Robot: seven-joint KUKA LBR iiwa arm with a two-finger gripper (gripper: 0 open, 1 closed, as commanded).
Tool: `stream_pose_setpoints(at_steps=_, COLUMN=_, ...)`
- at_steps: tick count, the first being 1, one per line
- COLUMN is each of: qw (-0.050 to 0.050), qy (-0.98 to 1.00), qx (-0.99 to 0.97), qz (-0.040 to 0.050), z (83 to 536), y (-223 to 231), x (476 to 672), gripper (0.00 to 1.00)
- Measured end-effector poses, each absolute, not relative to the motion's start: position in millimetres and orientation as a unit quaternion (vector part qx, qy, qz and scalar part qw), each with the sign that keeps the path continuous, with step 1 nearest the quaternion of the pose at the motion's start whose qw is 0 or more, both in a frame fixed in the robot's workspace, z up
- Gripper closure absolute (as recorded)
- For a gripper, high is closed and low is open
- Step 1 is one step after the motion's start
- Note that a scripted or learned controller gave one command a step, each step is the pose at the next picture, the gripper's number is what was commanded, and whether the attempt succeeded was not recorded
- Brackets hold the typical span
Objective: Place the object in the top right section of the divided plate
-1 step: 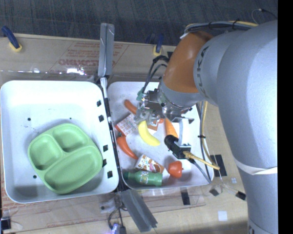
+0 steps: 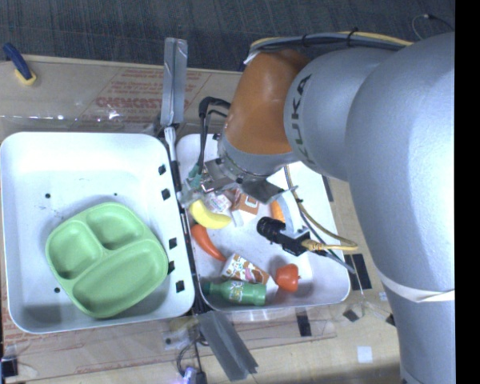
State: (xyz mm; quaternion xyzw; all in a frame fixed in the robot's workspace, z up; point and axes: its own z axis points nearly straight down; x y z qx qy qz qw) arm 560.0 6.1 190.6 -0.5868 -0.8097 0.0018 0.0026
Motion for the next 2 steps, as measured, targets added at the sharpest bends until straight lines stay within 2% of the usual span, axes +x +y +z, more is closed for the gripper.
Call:
stream_pose_setpoints(at_steps=1, qw=0.002, qy=-0.739, qx=-0.674, qz=0.0021, z=200, y=69, x=526.6, gripper=1.0)
stream_pose_setpoints(at_steps=2, qw=0.001, qy=-0.681, qx=-0.733, qz=0.0015, z=191, y=78, x=578.6, gripper=1.0)
